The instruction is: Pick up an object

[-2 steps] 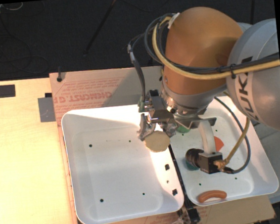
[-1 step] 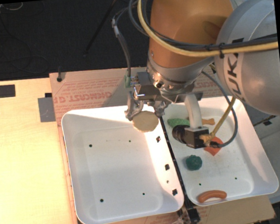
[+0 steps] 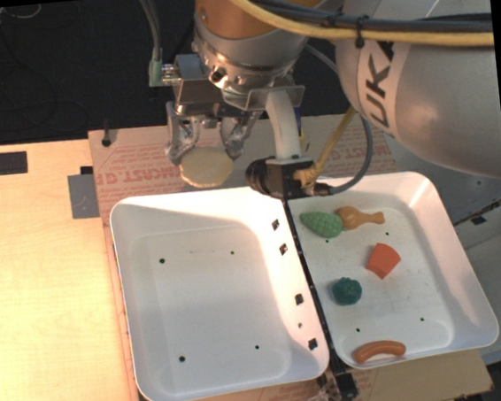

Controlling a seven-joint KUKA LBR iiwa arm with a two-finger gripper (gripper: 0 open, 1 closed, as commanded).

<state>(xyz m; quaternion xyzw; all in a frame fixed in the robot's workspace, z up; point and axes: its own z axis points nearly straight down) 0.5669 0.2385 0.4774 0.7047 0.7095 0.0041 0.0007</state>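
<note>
My gripper [image 3: 210,151] hangs high over the far edge of the left bin [image 3: 140,251], near the top middle of the view. A flat, round tan disc [image 3: 205,170] sits between its two fingertips, one at each side of the disc's upper edge, so the fingers are shut on it. The disc is lifted above the cardboard behind the bin. In the right bin [image 3: 439,220] lie a light green bumpy piece [image 3: 322,224], a tan drumstick shape [image 3: 360,218], a red block [image 3: 382,260], a dark green broccoli-like piece [image 3: 347,291] and an orange sausage shape [image 3: 379,351].
The grey arm and its orange band fill the upper right, with yellow and black cables hanging over the bins' far shared corner [image 3: 279,179]. A pale wooden bench top [image 3: 39,306] lies to the left of the bins.
</note>
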